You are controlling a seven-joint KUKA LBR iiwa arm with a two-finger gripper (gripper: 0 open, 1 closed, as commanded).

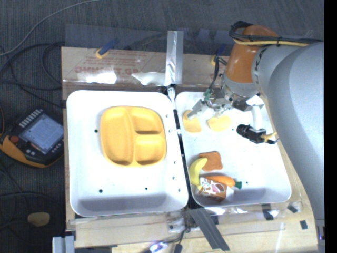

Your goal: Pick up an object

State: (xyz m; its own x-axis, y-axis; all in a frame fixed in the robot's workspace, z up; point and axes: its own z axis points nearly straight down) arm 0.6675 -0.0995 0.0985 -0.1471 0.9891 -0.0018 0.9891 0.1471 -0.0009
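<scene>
Bins: two, a left bin (pixel 84 186) and a right bin (pixel 266 167), side by side.
Plate: one yellow plate (pixel 132 136), in the left bin.
Tool: the tool (pixel 213 103) hung over the right bin's far end. I could not tell if it was released or clenched.
Food: one toast (pixel 211 159), one banana (pixel 196 170) and one carrot (pixel 225 181), at the right bin's near end.
Yellow bits: two yellow bits (pixel 219 123), just under the tool. They looked light, flat and maybe soft, so best pinched by the thin sides.

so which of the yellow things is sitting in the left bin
The big divided plate in the left bin; the banana and the two pale slices all lie in the right bin.
</scene>
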